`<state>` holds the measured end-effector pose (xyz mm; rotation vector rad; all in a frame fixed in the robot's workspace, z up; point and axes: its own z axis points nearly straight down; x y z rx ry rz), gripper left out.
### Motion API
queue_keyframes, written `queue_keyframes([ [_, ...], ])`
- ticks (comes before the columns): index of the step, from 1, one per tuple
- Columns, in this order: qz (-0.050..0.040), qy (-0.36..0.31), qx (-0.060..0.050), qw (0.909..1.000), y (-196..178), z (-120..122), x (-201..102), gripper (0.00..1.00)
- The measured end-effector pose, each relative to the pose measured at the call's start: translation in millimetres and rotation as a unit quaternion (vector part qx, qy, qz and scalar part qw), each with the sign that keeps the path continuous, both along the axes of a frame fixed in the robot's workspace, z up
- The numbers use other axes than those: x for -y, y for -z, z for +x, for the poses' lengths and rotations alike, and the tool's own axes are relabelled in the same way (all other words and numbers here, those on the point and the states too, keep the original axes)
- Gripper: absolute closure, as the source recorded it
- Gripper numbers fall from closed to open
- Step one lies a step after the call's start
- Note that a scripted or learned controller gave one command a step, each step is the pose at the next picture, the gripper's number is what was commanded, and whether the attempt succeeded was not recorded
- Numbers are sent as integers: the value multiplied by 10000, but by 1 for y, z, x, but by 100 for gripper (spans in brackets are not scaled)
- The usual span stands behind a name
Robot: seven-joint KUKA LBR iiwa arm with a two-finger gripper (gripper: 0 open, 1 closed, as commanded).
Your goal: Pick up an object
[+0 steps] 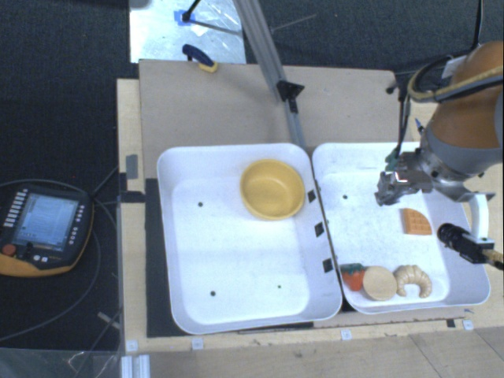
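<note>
Over right bin [465, 290], tool [387, 189] hovers above bare floor, finger state impossible to tell. Nearest target, orange cracker [415, 222], lies just beside, apart. Risks: descent misses cracker; flat piece slips; croissant [414, 280] and round biscuit [379, 283] crowd near corner.

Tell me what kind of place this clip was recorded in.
Most likely a robot lab test bench, not a home or shop. Two white bins sit side by side on a board with toy food such as a croissant, a control pendant lies beside them, and a camera stand leg crosses the top.
</note>
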<state>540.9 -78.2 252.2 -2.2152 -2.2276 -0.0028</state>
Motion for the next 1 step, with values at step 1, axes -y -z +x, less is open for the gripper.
queue_keyframes([
  [1, -1, 7, -1, 10000, -5, 20, -49, 100],
])
